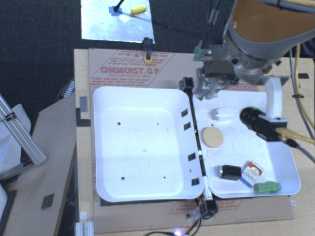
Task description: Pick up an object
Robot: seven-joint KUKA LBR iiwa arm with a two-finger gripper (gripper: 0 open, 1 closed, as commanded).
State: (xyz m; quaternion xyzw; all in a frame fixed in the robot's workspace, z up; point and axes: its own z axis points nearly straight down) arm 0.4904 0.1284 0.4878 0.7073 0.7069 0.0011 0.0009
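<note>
While the gripper [209,90] hangs over the right bin's [290,173] far left corner, I cannot tell its state; nothing looks lifted. The tan disc [213,137], black block [230,172], small carton [252,173] and green piece [267,187] lie inside, unpicked.

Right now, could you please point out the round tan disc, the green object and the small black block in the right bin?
round tan disc [213,137]: camera view, centre of its top face.
green object [267,187]: camera view, middle of its body.
small black block [230,172]: camera view, middle of its top.
</note>
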